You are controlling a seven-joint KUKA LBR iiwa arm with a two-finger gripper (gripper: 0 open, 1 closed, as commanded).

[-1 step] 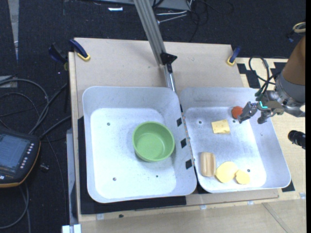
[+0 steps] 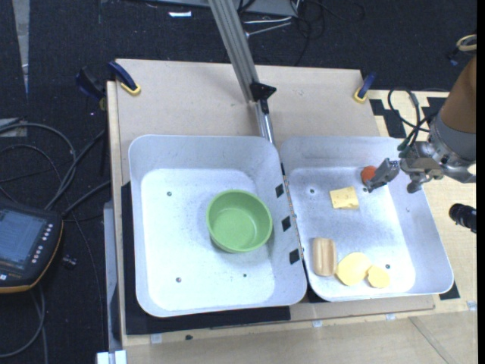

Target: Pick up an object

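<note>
Two yellow round pieces (image 2: 353,268) and a tan roll (image 2: 324,256) lie at the near edge of the right bin (image 2: 424,226) on the table (image 2: 189,97), with a yellow wedge (image 2: 344,198) farther back. The pincer (image 2: 377,177) hangs over the bin's far side with a small orange-red object (image 2: 367,174) at its tip; whether it grips cannot be told. A green bowl (image 2: 239,221) sits in the left bin (image 2: 151,203).

Small orange-red object (image 2: 368,174) at pincer (image 2: 377,179) tip, right bin's far side.
</note>
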